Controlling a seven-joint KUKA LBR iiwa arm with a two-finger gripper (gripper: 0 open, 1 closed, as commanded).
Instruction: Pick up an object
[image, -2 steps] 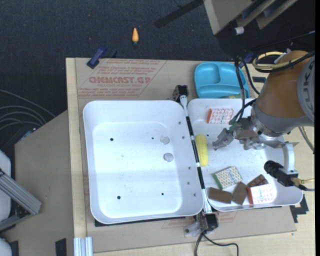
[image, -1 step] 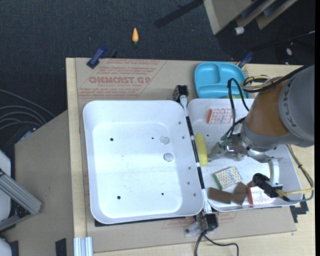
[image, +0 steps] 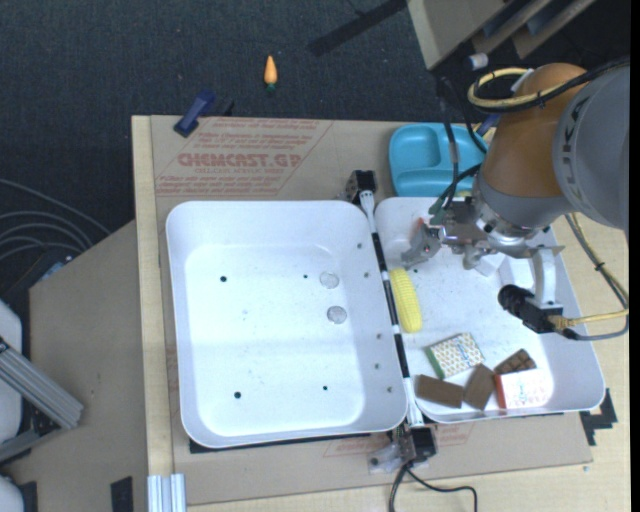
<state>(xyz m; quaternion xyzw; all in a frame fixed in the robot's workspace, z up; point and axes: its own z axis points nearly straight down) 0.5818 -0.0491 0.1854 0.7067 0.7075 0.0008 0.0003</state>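
Grey gripper (image: 452, 243) sits above right bin (image: 575, 345), near yellow corn (image: 405, 299); jaw state cannot be told

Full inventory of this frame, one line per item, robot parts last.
bins: 2, white, side by side on the bench
corn cob: 1, yellow, right bin, by the divider
green patterned packet: 1, right bin, near edge
brown blocks: 3, right bin, near edge
red and white box: 1, right bin, near corner
blue container: 1, behind right bin
blue clip: 1, bench far edge
orange item: 1, floor beyond bench
arm: 1, grey and orange, over right bin
gripper: 1, over right bin's far end
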